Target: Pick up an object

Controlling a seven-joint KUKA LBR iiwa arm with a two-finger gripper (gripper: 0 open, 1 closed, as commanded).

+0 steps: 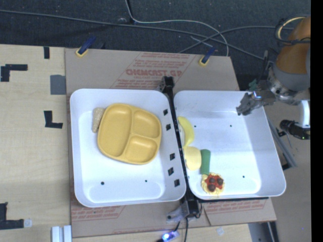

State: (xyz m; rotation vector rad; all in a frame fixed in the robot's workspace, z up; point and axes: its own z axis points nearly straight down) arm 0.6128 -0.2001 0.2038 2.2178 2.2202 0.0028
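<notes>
At the frame's right edge the gripper [247,105], its state impossible to tell, hovers over the right bin's [252,150] upper corner, apparently approaching, and must next descend toward the toys [199,160] clustered at that bin's lower left.

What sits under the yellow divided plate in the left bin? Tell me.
A tan, sponge-like piece pokes out from under the yellow plate at its left edge. Its remainder, and anything else beneath, is covered.
</notes>
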